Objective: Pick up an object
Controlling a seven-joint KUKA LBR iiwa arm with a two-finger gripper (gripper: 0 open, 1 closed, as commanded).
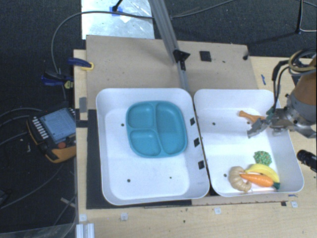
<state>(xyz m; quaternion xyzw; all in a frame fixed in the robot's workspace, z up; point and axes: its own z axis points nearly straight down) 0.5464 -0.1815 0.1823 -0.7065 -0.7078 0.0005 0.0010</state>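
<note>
Camera view, left to right. Left bin (111, 182): blue divided plate (157, 128), untouched. Right bin (218, 177): small orange piece (249, 116), possibly a toy carrot, near the far wall; cluster at the near corner of beige pastry-like item (239, 178), carrot (256, 179), banana (264, 170), broccoli (262, 157). Pincer (258, 127): low in the right bin, just beside the orange piece; blur hides its opening, so I cannot tell. Status: nothing seen lifted; pick appears yet to be made.
</note>
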